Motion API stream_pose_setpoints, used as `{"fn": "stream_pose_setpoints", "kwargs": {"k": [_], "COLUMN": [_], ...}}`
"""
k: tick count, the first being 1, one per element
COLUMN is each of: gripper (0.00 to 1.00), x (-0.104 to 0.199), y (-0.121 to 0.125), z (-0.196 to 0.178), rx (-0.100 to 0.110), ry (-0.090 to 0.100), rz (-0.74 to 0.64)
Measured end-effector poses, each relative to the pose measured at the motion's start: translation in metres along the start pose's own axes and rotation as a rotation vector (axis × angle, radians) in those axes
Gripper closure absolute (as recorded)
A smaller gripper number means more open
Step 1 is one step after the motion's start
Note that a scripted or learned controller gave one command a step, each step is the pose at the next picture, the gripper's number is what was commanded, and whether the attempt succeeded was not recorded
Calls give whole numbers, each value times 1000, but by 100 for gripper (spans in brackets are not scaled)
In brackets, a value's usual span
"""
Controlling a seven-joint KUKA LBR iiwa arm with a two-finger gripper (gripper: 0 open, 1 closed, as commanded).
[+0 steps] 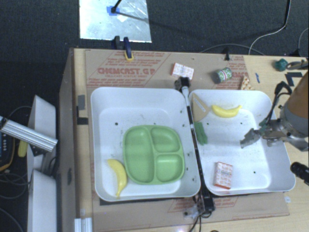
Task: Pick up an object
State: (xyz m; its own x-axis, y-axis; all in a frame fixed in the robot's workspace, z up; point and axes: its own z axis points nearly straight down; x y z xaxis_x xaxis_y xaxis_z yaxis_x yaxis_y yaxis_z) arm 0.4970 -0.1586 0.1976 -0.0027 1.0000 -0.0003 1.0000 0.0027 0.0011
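The pincer [250,138] hovers over the right bin [280,180] — whether it is apart or together, I cannot tell. A banana [226,111] lies near the bin's far wall, a small box [223,174] nearer the front — both apart from the pincer.

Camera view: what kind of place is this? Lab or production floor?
Most likely a robotics lab pick-and-place test bench. Two white bins, left and right, sit on a brown board holding toy-like props: bananas, a green divided plate. Loose cables run over dark carpet.
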Motion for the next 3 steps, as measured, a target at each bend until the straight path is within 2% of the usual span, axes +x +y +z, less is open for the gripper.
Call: {"fn": "stream_pose_setpoints", "kwargs": {"k": [1,2,3], "gripper": [0,0,0], "x": [56,73,13], "y": [-2,-10,66], "z": [58,114,113], "rx": [1,0,-3], "ry": [1,1,-2], "rz": [-1,2,1]}}
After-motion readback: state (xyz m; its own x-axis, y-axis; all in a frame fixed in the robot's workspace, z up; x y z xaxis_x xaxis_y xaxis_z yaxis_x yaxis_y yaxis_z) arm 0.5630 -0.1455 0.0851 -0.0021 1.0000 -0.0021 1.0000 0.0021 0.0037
